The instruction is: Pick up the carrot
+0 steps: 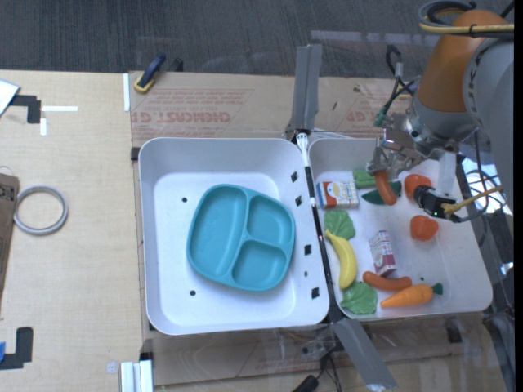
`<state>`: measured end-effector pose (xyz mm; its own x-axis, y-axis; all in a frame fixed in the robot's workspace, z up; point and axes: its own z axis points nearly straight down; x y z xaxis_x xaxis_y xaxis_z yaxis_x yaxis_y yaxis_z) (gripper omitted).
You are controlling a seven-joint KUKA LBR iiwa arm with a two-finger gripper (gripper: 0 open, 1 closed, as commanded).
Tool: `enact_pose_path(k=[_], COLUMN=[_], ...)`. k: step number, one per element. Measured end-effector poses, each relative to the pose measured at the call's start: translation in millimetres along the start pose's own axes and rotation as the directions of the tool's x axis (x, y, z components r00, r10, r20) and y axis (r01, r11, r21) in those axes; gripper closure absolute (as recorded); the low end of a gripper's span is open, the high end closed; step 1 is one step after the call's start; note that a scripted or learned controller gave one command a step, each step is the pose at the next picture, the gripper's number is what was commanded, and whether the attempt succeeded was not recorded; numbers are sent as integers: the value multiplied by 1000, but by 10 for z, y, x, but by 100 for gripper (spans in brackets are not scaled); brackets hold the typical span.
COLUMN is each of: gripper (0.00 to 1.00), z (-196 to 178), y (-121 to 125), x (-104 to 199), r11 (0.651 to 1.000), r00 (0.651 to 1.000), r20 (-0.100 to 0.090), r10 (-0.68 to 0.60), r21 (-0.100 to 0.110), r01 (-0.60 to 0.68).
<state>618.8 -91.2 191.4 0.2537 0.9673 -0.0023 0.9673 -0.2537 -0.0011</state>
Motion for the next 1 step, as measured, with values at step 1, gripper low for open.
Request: enact_pose_path(k=[1], gripper=[100], z=[5], y=[-339], x=[130], r11=[999], r00=[999], r20=[0], r10=[46], r21=[3], r01=[-46])
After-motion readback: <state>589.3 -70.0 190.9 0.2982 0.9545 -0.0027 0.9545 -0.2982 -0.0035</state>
